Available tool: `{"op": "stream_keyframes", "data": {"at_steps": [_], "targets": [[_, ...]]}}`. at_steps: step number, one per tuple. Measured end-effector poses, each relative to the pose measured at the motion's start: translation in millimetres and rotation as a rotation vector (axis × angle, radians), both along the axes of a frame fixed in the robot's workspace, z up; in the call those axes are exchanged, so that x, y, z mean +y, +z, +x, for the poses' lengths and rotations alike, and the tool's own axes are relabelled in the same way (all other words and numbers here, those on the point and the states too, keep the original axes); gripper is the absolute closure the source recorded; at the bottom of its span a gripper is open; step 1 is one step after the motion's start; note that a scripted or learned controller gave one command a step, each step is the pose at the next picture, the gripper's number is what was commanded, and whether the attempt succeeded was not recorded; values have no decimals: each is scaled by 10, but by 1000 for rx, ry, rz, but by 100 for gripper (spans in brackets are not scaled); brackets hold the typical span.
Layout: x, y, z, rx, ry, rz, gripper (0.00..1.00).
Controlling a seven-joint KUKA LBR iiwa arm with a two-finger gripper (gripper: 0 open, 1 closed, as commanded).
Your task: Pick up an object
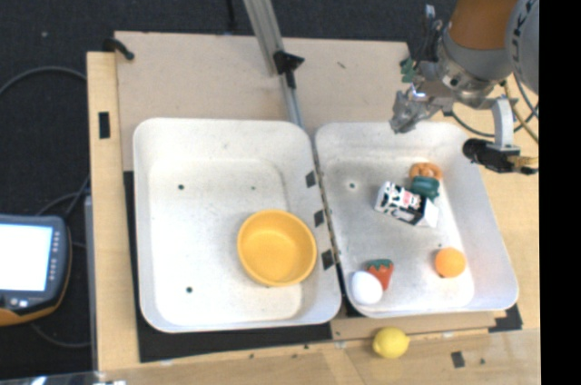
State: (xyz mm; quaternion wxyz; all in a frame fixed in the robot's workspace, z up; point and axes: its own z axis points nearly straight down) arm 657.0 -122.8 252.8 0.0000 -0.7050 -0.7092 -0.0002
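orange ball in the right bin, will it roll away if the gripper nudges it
Probably yes: the small round orange ball looks smooth, so it should roll easily. It lies near the right white bin's rim, which would likely stop it. It looks light for its size.

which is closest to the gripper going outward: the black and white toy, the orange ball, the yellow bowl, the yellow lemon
From the gripper, in the camera view:
1. black and white toy, right bin, middle
2. orange ball, right bin, near corner
3. yellow bowl, left bin
4. yellow lemon, on the bench outside the bins
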Motion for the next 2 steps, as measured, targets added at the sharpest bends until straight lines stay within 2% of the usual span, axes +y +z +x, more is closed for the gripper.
{"op": "stream_keyframes", "data": {"at_steps": [1,2], "targets": [[495,84,-4,0,-1,1,100],[908,-13,15,1,-4,0,100]]}}
